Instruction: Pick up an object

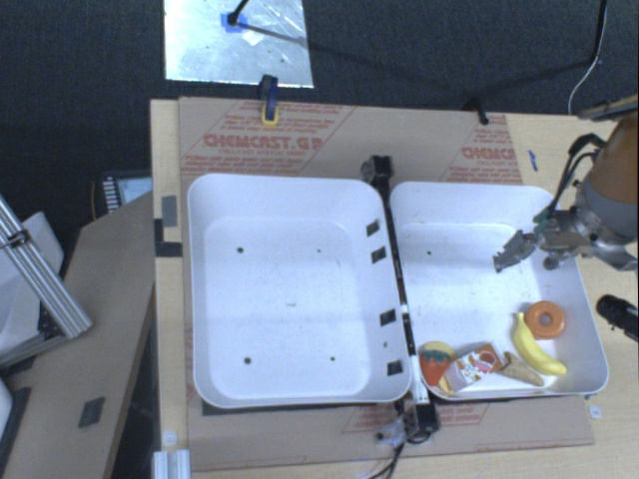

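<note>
Several small objects crowd the near edge of the right bin (469, 223), the landmark for what follows: a yellow banana (536, 349) in its near right corner, an orange ring-shaped piece (545, 318) just behind the banana's upper end, a brown wedge-like item (521, 371) against the near wall, a red and white packet (470, 366) beside it, and a round orange and red fruit-like thing (434, 359) toward the near left corner. They lie touching or nearly so, which makes a clean pick harder.

Over the bin's right half, farther back than that cluster, hangs the gripper (519, 249). Nothing sits between its fingers; how far apart they stand I cannot tell.

In my judgement the step in hand is the approach, and the banana or the ring looks the best target, since each has some free space on its far side. A good descent would come straight down with the jaws set across the banana's narrow width, clear of the bin's right wall.

Left of the right bin sits the left bin (215, 208), joined to it by dark clips. Both rest on a brown printed board (300, 133). Beyond the bins, a yellow clamp (270, 113) grips the board's far edge, then a shiny metal sheet (200, 38) lies on dark carpet (429, 28).
</note>
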You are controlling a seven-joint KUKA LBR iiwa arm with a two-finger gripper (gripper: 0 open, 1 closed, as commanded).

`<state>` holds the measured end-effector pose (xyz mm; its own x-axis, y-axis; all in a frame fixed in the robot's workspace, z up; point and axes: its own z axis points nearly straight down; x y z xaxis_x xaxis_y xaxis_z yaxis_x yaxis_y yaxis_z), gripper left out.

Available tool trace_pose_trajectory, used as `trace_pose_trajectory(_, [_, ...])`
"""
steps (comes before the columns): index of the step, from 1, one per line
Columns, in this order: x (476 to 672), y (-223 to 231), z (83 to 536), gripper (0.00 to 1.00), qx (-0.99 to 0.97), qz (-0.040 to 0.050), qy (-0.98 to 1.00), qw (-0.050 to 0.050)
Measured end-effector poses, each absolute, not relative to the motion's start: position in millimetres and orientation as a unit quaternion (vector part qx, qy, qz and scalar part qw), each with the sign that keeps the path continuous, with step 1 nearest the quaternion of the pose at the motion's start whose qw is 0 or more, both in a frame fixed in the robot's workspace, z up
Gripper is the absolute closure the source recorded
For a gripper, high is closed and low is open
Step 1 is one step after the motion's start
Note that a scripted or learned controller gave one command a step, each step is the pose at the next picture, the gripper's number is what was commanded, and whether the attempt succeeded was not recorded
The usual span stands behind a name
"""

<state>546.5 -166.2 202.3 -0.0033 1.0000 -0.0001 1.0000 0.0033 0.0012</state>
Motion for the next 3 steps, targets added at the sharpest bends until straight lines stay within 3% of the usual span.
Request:
trace_pose_trajectory(1, [523.3,-146.6,329.1,0.0,0.705,0.0044,0.71,0.006])
trace_pose_trajectory(2, [521.8,-76.4,446.5,0.0,0.703,0.0063,0.712,0.006])
trace_pose_trajectory(3, [498.8,-18.6,523.1,0.0,0.703,0.005,0.711,0.004])
